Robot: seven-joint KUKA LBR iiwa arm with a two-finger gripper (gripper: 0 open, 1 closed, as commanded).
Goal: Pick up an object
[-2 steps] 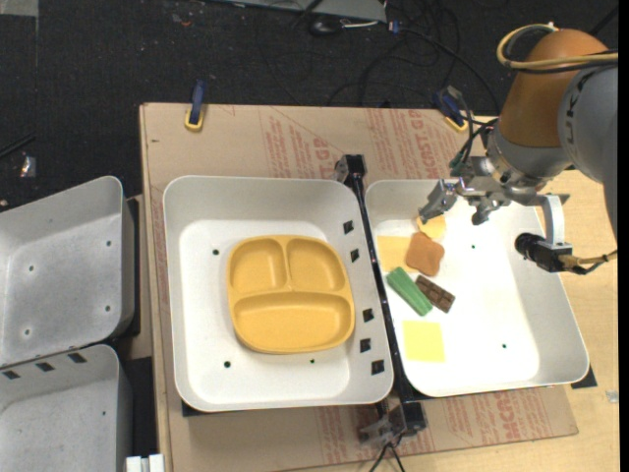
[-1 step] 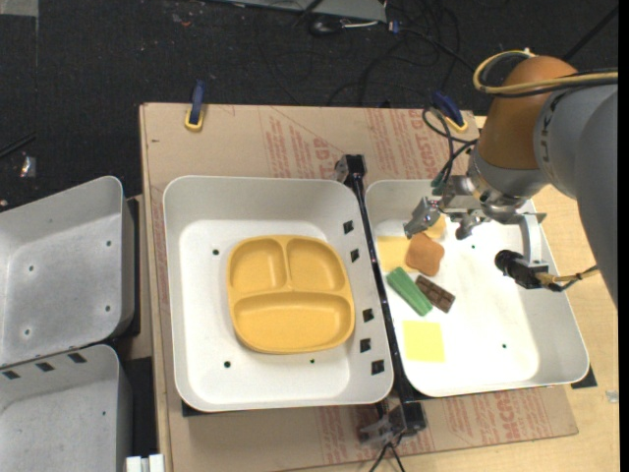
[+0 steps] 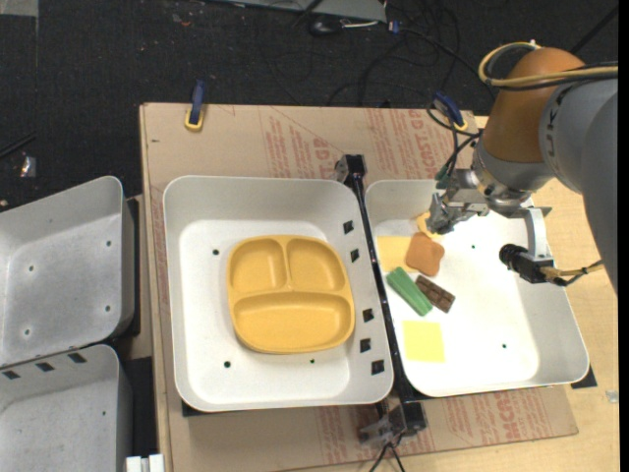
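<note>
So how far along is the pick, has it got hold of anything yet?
Nothing looks picked yet. The gripper is down in the right bin, just above the orange block, and I cannot tell whether it touches it. The green block, brown piece and yellow square lie on the bin floor. Grasping and lifting remain.

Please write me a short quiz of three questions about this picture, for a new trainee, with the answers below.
1. True or false: the yellow divided plastic tray lies in the left white bin.
2. Which thing lies nearest the gripper?
A. the flat yellow square
B. the orange rounded block
C. the green bar
3. Fill in: the small brown block touches the green ____.

Key:
1. true
2. B
3. bar
</note>
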